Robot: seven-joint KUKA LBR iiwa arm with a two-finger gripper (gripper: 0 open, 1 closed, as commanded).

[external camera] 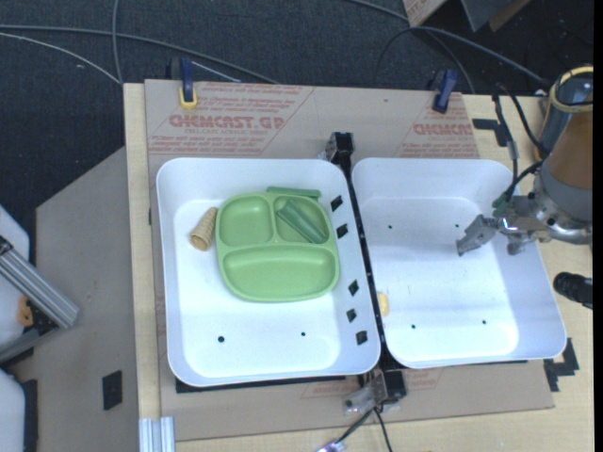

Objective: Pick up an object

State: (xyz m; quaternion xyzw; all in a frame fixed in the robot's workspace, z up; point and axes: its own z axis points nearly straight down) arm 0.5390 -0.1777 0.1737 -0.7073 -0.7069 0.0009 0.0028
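Observation:
A green divided plate [275, 250] lies in the left bin [188, 347], with a green pod-shaped piece [301, 218] in its upper right compartment. A tan cone [202, 229] rests on the bin floor just left of the plate. A small yellow piece [382, 302] sits at the right bin's left rim, by the divider. My gripper [491, 242] hangs over the right part of the right bin [452, 342], far from all these things. It is open, and only white bin floor shows between its fingers.
The grey arm with its orange band [570, 158] comes in over the right bin's right rim. Black clips [341, 149] hold the bins together along the middle. Blue clamps [187, 76] grip the board's far edge. Cables run across the dark floor behind.

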